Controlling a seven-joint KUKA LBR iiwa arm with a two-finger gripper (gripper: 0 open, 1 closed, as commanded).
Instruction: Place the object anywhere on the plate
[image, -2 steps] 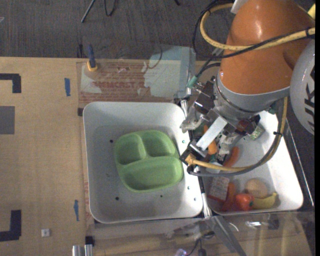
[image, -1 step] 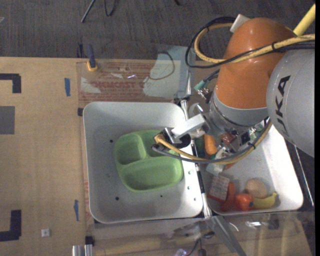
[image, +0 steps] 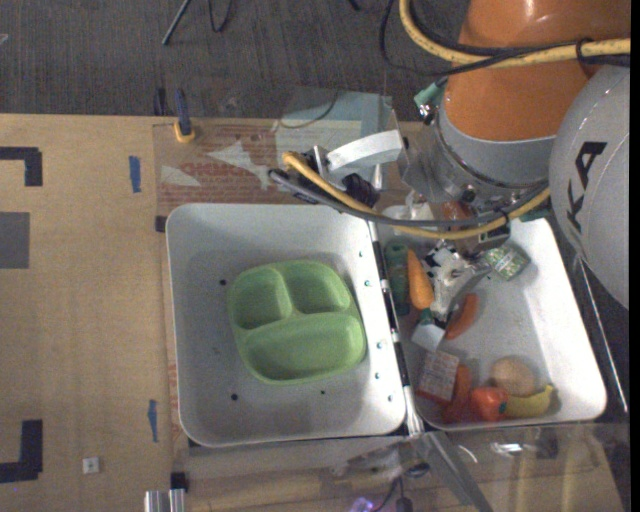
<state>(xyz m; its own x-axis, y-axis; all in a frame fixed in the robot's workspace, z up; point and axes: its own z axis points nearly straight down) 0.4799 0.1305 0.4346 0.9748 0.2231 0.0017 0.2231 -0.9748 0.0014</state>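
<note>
The grey arm (image: 600, 190), nearest the camera, fills the upper right, its orange band (image: 520, 80) above a grey wrist ring (image: 470, 170). Yellow cables (image: 330, 190) and black cables run from the wrist toward the upper edge of the bins. The gripper (image: 448, 262) hangs below the wrist over the upper part of the right bin (image: 560, 330); cables and the wrist hide its tips, so whether it is apart or together cannot be told, and no object can be seen held in it.

The left bin (image: 200, 390) holds a green compartment plate (image: 295, 322), lying flat near the bin's centre, with two small compartments at its upper side and one long compartment at its lower side.

The right bin holds the toy food. An orange carrot (image: 419, 280) lies upright along the bin's left wall, just beside the gripper. A red-orange sausage-like piece (image: 463, 316) lies tilted to its right. A small green-and-white packet (image: 506, 262) lies near the gripper's right side. In the lower part, a printed packet (image: 438, 372) lies beside a red piece (image: 487, 402), a beige rounded item (image: 514, 375) and a yellow banana (image: 530, 402), clustered and touching near the bin's lower wall. All of these objects lie in the right bin, apart from the plate. Both bins rest on a brown bench (image: 80, 330) with blue tape marks (image: 134, 172).
</note>
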